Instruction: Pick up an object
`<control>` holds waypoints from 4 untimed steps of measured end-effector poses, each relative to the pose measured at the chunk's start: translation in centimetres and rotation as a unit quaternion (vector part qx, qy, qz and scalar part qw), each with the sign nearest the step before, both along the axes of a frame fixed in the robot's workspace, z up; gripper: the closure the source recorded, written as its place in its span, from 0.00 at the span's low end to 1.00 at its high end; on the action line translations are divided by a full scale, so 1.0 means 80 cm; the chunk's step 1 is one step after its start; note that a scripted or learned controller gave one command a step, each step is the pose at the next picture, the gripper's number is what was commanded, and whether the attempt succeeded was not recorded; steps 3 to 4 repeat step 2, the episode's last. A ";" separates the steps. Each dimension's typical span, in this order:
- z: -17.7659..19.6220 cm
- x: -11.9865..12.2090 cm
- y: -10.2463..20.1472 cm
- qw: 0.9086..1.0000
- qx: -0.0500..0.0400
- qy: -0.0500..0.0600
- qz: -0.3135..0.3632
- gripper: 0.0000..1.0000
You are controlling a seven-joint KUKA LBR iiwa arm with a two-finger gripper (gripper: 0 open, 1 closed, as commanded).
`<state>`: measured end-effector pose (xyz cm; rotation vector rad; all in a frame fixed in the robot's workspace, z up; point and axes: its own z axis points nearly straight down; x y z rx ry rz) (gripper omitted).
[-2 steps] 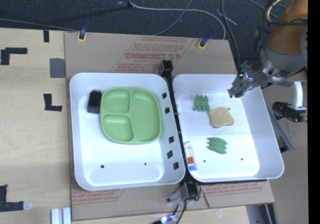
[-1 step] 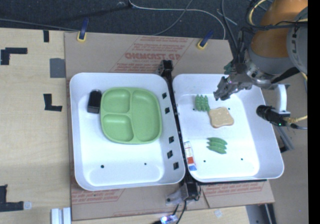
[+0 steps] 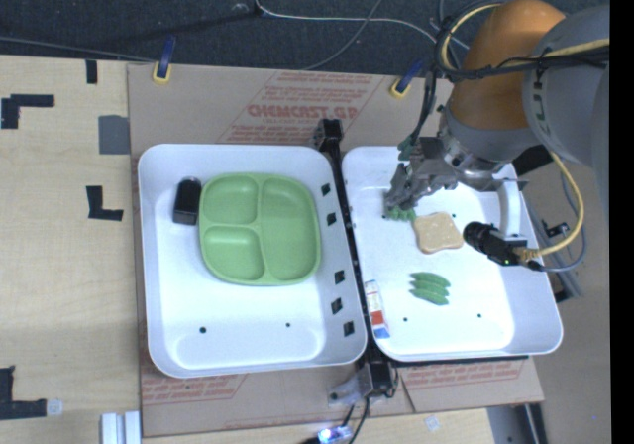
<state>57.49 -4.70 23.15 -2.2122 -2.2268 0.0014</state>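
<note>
My gripper [image 3: 400, 202] reaches down into the right bin [image 3: 495, 338], near its back left corner. Its tip is right over a small green object [image 3: 401, 215] that peeks out beneath it; whether they touch is unclear. A tan bread-slice toy [image 3: 437, 233] lies just to the right of the gripper. A green pea pod [image 3: 430, 286] rests nearer the front, in the middle of the bin. A small red, white and blue item [image 3: 374, 306] lies along the bin's left wall.
The left bin [image 3: 238, 348] holds a green divided plate [image 3: 262, 229] with a small black object [image 3: 186, 201] beside its left edge. A black clip divider [image 3: 342, 234] runs between the bins. Cables hang around the arm's wrist at right.
</note>
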 end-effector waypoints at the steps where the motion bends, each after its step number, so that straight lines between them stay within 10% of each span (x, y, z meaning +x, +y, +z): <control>1: -0.015 -0.014 0.071 1.000 0.000 0.001 0.000 1.00; 2: -0.024 -0.036 0.143 1.000 0.000 0.001 0.000 1.00; 4: -0.024 -0.036 0.143 1.000 0.000 0.001 0.000 1.00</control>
